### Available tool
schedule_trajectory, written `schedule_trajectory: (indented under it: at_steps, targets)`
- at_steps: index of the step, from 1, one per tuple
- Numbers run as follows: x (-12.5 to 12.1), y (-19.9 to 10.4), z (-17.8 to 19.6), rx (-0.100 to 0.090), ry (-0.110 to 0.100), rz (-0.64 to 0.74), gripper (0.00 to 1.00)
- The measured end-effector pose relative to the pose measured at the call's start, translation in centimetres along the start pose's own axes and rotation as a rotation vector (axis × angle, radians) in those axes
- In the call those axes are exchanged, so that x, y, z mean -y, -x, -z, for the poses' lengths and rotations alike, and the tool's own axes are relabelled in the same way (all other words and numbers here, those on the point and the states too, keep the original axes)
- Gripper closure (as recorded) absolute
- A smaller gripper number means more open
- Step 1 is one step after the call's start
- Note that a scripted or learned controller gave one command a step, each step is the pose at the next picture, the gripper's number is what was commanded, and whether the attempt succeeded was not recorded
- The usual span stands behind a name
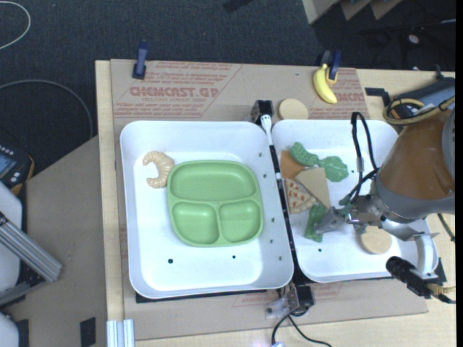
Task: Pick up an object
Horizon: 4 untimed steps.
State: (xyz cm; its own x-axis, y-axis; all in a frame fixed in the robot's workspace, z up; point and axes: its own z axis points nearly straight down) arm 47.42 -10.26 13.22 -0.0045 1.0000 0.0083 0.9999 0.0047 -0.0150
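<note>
Fingers of the gripper, their spread unreadable from above, meet the green toy piece, a slim glossy plastic shape running top-right to bottom-left in the right bin, near the sandwich wedge and tan disc.

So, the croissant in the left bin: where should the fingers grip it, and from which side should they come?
Probably from straight above, across the thick middle of the croissant. It lies flat in an open part of the left bin, and its curved ends are thinner. The green tray sits close on its right, so keep the fingers on the side away from the tray.
</note>
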Motion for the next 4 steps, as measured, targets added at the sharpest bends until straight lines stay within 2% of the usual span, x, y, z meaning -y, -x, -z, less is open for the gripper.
schedule_trajectory:
  at_steps: [1, 2, 3, 4]
  targets:
    - [-9.2, 1.1, -4.8, 0.01, 0.021, -0.001, 0.0]
    - [-4.2, -1.1, -4.7, 0.006, 0.009, -0.006, 0.0]
    - [-0.3, -0.7, -4.8, 0.006, 0.009, -0.007, 0.0]
    - [-0.5, 0.7, -4.8, 0.009, 0.015, -0.006, 0.0]
